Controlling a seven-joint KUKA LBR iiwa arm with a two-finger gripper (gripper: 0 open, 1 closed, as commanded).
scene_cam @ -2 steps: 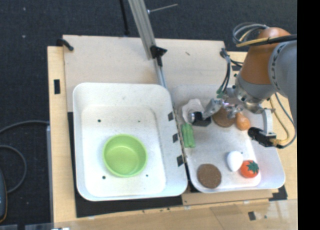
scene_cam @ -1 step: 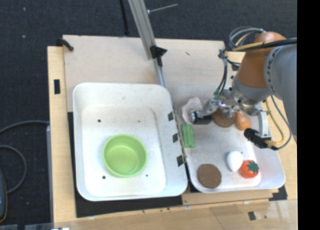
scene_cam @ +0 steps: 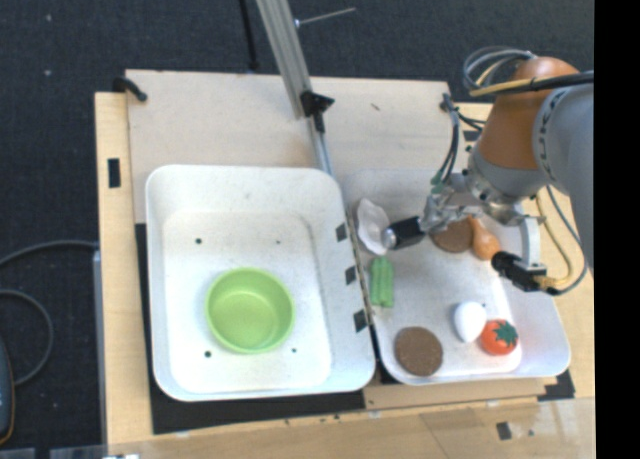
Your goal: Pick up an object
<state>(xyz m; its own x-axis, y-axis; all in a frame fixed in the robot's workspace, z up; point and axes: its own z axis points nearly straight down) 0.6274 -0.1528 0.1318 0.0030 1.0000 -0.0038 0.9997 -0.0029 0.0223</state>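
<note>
My gripper (scene_cam: pixel 443 215) hangs low over the back of the right bin (scene_cam: pixel 545 322), below the grey arm with its orange band. Right under and beside it lie a brown round object (scene_cam: pixel 455 238) and an orange piece (scene_cam: pixel 486 243), both partly hidden by the wrist. A clear spoon-like scoop with a black handle (scene_cam: pixel 376 226) lies just left of the gripper at the bin's back left. Further forward are a green oblong piece (scene_cam: pixel 382 282), a brown disc (scene_cam: pixel 418 350), a white egg shape (scene_cam: pixel 467 320) and a red fruit with a green top (scene_cam: pixel 499 337).
The left bin (scene_cam: pixel 200 197) holds a lime green bowl (scene_cam: pixel 249 309) near its front. A metal pole (scene_cam: pixel 285 32) slants up from between the bins at the back. Cables loop beside the wrist at the right bin's right edge.
</note>
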